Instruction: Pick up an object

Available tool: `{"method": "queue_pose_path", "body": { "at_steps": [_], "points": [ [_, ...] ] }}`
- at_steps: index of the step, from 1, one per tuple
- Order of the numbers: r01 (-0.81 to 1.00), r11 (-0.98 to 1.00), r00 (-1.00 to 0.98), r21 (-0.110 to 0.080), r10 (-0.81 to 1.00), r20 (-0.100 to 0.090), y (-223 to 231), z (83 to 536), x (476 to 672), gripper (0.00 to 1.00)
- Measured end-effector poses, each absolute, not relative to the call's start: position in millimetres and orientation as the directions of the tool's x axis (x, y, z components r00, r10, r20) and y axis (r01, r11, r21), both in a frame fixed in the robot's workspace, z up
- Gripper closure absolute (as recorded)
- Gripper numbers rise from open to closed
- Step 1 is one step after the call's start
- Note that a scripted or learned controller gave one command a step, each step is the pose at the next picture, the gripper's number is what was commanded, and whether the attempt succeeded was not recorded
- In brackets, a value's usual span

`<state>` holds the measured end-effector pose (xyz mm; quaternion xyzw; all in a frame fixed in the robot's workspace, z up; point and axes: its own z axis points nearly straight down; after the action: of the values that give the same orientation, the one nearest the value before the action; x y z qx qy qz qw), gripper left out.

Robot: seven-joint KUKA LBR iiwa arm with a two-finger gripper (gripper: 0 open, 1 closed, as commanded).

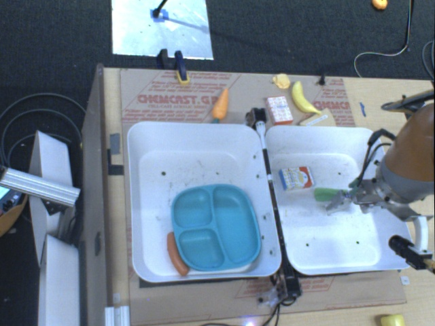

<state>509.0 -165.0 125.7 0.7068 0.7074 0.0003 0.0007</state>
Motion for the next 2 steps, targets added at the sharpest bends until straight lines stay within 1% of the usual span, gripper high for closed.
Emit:
{"method": "queue_pose_path", "body": {
  "at_steps": [1,2],
  "points": [
    [1.000,0.009,-0.009,0.009,1.000,-0.001,-137.9,134.7,583.6,0.00],
    [1.000,0.005,-0.005,0.007,1.000,-0.004,-117.3,84.4,563.0,0.00]
  ]
}}
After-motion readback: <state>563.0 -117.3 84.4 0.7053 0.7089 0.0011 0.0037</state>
